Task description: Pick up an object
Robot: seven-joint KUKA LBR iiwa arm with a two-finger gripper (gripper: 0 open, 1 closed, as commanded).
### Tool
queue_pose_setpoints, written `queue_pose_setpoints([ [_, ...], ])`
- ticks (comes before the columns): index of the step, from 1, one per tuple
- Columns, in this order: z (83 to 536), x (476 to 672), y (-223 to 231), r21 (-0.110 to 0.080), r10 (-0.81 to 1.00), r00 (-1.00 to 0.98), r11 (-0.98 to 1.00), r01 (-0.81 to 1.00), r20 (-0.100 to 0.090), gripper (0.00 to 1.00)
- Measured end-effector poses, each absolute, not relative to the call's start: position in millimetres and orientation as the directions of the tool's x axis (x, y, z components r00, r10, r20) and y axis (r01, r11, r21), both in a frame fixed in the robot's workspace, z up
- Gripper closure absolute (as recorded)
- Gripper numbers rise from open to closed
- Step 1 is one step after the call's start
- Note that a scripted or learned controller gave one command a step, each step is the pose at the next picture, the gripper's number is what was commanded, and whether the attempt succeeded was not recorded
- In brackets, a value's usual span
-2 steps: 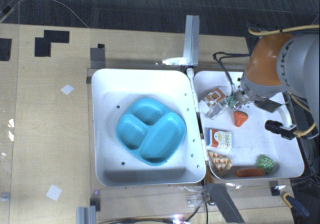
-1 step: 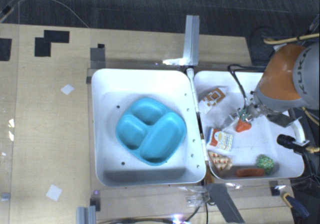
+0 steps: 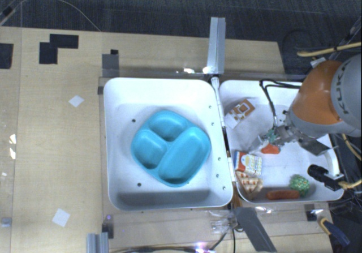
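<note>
My gripper (image 3: 270, 137) is low in the right bin (image 3: 322, 196), near its middle, reaching in from the right under the orange-banded arm. A small orange-red object (image 3: 271, 149) lies right at the gripper's tip, partly hidden by it. I cannot see whether it is between the tips. In the same bin lie a small white box with a brown pattern (image 3: 240, 110), an orange and white snack packet (image 3: 250, 163), a waffle-like piece (image 3: 249, 181), a red sausage (image 3: 281, 194) and a green broccoli piece (image 3: 300, 184).
The left bin (image 3: 116, 133) holds a blue divided plate (image 3: 170, 147). A raised rim (image 3: 222, 133) separates the two bins. A black part (image 3: 320, 175) and cables hang at the right bin's right edge. A metal post (image 3: 216, 42) stands behind the bins.
</note>
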State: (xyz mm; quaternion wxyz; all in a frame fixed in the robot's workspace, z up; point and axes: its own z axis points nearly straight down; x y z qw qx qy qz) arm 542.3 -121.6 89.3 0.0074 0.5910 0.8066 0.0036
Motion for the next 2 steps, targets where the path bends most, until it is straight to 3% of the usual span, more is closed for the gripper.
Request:
queue_pose_setpoints([
  [1, 101.0, 545.1, -121.6, 0.021, 0.953, -0.304, 0.304, 0.953, -0.011, 1.0],
  [2, 185.7, 619.6, -67.5, 0.005, 0.991, -0.137, 0.137, 0.991, -0.002, 1.0],
])
